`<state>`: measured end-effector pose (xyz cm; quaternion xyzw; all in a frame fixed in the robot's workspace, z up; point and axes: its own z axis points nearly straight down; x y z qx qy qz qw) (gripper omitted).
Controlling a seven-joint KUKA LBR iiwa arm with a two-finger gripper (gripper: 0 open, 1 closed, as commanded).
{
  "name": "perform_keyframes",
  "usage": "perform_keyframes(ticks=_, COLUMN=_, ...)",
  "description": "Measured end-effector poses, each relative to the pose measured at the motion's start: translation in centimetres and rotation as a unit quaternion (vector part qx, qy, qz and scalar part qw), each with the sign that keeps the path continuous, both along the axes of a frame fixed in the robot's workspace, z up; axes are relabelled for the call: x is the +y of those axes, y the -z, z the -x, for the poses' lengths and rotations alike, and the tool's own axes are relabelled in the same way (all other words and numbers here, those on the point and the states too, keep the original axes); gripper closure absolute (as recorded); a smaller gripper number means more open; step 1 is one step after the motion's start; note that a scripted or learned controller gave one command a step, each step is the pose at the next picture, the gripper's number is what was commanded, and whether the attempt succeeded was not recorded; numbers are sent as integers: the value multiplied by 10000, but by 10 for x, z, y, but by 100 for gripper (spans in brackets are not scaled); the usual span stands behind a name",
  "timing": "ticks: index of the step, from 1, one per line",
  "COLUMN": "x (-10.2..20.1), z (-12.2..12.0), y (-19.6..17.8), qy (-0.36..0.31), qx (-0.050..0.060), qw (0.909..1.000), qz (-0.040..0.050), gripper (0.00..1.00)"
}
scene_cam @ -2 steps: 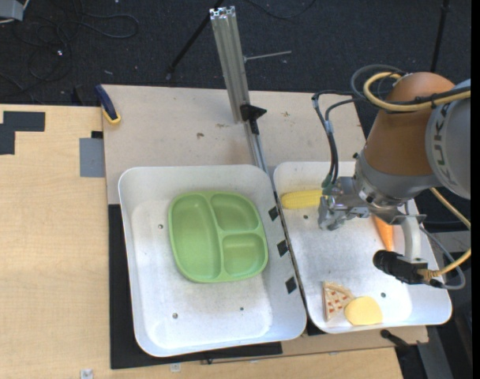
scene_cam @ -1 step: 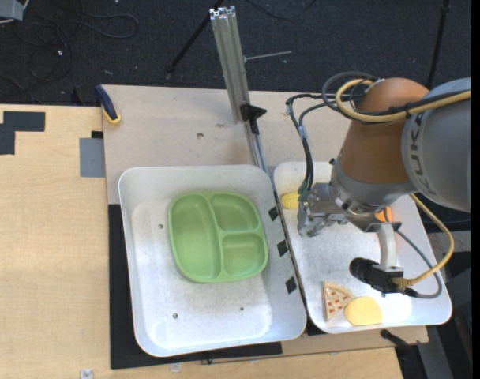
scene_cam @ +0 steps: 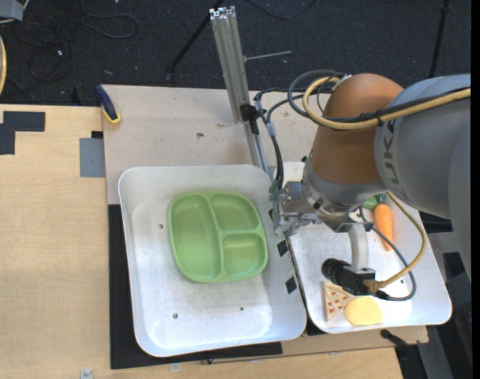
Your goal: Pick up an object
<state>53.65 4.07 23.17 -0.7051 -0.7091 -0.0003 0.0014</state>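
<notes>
floor point(scene_cam: 106, 22): dark carpet, top of frame, black cables strewn | bench point(scene_cam: 35, 235): light wood panel at left, grey patches upper left | post point(scene_cam: 234, 61): 1 aluminium post, upper centre | light: even

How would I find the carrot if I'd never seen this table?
Look at the right white bin, the one under the big grey and orange arm. Near its far edge, beside the arm, lies the carrot. It is long and orange with a green tip, unlike the yellow lump and pizza slice at the near end.
</notes>
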Motion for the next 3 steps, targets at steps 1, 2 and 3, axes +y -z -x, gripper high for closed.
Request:
perform_keyframes(ticks=1, x=61, z=14, y=5, qy=-1, qx=16, qw=10000, qz=5, gripper=100)
perform_keyframes(ticks=2, x=64, z=13, y=-3, qy=20, qx=9, qw=10000, qz=14, gripper=100)
perform_keyframes(ticks=3, x=64, z=13, y=-3, qy=21, qx=12, qw=10000, qz=15, gripper=0)
